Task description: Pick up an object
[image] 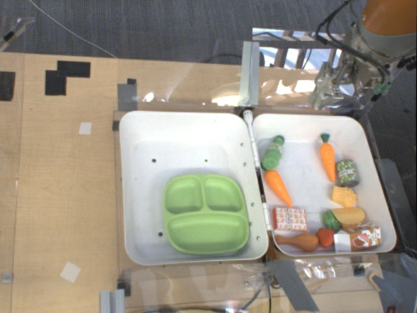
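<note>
Gripper (339, 83): poised at twelve o'clock beyond the right bin (371, 139), grip state indiscernible; target carrot (328, 160), at two o'clock within it, likely light, rigid, slick; best grasped mid-body.

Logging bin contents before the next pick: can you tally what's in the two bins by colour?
Orange: 3, the carrot by the divider, the carrot at right, the brownish-orange piece at the front
Green: 4, the divided plate, the bottle, the can, the small green piece
Yellow: 2, the corn, the wedge
Red and white: 2, the box, the bottle
Total: 11
</note>
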{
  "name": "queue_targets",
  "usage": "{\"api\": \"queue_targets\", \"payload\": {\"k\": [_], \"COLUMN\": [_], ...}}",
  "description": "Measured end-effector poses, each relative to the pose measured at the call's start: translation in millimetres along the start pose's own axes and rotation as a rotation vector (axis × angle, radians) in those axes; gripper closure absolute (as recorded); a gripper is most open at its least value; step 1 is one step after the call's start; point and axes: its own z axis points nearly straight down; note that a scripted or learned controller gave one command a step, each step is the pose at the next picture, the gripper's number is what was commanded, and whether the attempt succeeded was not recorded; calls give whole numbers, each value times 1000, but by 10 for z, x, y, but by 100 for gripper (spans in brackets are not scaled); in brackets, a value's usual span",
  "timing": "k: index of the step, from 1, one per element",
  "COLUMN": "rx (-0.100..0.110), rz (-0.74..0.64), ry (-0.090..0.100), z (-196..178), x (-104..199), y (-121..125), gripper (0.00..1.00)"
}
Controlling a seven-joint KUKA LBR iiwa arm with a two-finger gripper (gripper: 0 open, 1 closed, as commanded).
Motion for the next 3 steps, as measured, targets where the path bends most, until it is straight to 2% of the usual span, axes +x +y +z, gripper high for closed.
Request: {"api": "queue_targets", "payload": {"k": [1,2,3], "rx": [-1,1,-1], "rz": [-143,-145,-220], "ry": [13,0,14], "z": [-27,-175,-304], "x": [41,12,62], "y": [-238,-226,-636], "gripper": [100,100,100]}}
